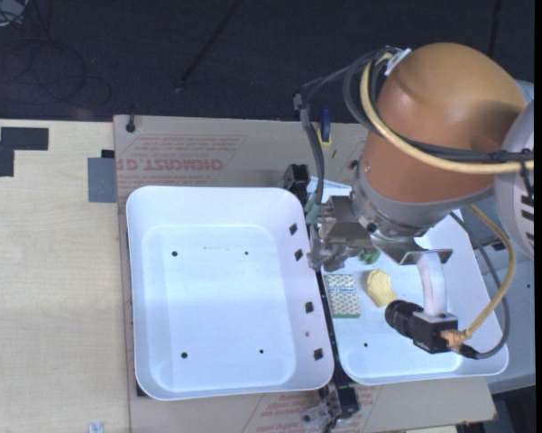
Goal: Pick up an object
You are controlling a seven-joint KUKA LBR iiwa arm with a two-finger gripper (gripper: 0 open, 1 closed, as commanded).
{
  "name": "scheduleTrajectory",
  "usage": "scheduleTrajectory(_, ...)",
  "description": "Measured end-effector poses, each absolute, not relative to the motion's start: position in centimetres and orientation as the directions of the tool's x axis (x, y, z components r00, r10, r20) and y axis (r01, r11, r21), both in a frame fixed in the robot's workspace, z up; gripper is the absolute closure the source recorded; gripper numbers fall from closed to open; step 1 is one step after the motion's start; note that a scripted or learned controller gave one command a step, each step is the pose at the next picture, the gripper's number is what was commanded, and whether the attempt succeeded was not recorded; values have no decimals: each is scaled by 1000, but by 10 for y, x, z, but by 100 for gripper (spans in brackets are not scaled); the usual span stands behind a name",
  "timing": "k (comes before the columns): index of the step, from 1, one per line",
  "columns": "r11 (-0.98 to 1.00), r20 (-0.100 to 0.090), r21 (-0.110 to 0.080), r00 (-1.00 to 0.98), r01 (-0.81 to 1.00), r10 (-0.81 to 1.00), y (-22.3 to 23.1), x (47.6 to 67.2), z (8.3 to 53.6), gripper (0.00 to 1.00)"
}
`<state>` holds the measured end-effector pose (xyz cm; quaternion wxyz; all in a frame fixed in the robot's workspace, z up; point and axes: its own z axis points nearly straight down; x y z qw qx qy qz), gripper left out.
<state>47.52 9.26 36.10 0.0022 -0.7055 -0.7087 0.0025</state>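
Camera view: the gripper is low over the right bin, close to that bin's left wall, just under the orange band of the arm. The metal parts there are small and in shadow, so I cannot tell if the gripper is open or closed, and no thing can be seen held in it.

Three small things lie on the floor of the right bin, near the gripper. A flat packet with a pattern of green dots on white is just below the gripper, beside the left wall; any words on it are too small to read. A yellow object with a lumpy shape lies just beside the packet, on its right. A small green piece is next to the gripper, above the yellow object.

The left bin stands touching the right bin, and its floor has a few small dark dots.

Both bins rest on a brown cardboard sheet on the pale wooden worktop. The sheet carries red printed letters that are upside down in this view and too blurred to read with certainty.
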Motion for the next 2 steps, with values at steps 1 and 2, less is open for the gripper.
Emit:
scheduleTrajectory(1,-4,-2,-9,4,1000,1000,51,475,315,100)
scheduleTrajectory(2,6,5,14,-6,1000,1000,135,513,534,100)
